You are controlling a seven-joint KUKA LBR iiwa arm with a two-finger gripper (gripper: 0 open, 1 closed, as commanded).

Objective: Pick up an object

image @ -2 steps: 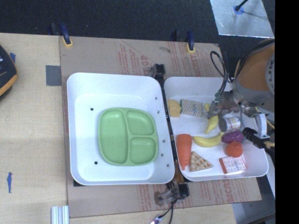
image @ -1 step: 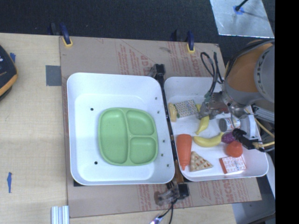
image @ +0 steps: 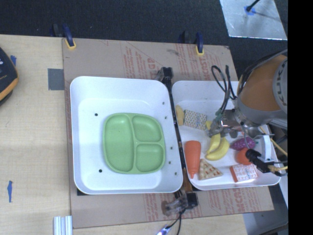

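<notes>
1. Banana [image: 218,149] lies in right bin [image: 195,89], just below gripper [image: 224,125]; likely target, though that is a guess.
2. Left bin [image: 78,131] holds green plate [image: 133,142], well apart from the arm, no risk there.
3. Carrot [image: 192,156], pizza slice [image: 209,170] and purple item [image: 243,143] crowd the banana; a descent could nudge them or grab two.
4. Jaws: cannot tell, wrist hides them.

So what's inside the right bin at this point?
The right bin holds a carrot, a banana, a pizza slice, a purple piece, a red piece and a small packet. The arm covers the bin's far right corner.
</notes>
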